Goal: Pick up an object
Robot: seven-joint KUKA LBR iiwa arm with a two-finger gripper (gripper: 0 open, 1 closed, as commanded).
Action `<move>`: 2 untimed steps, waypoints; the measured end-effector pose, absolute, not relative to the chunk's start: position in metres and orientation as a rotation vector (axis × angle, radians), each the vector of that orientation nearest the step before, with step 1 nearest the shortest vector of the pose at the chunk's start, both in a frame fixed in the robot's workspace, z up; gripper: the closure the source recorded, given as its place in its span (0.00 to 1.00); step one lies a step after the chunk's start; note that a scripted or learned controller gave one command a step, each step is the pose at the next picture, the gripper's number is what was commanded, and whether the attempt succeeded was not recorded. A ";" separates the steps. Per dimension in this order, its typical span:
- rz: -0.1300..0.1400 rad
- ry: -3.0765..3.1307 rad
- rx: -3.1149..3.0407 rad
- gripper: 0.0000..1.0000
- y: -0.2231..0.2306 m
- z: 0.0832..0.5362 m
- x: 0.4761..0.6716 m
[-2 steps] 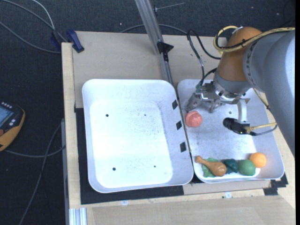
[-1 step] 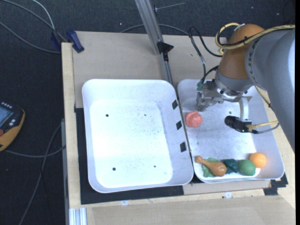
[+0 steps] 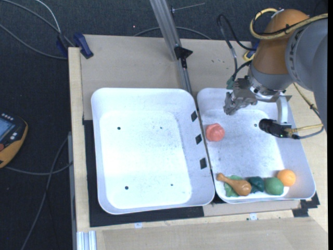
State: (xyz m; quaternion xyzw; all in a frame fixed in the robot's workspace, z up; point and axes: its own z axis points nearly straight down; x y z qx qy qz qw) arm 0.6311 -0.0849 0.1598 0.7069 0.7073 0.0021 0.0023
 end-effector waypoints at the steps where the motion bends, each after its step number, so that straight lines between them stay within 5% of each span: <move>1: 0.006 2.218 2.218 1.00 -0.087 0.214 0.622; 2: 0.005 2.220 2.219 1.00 -0.086 0.257 0.628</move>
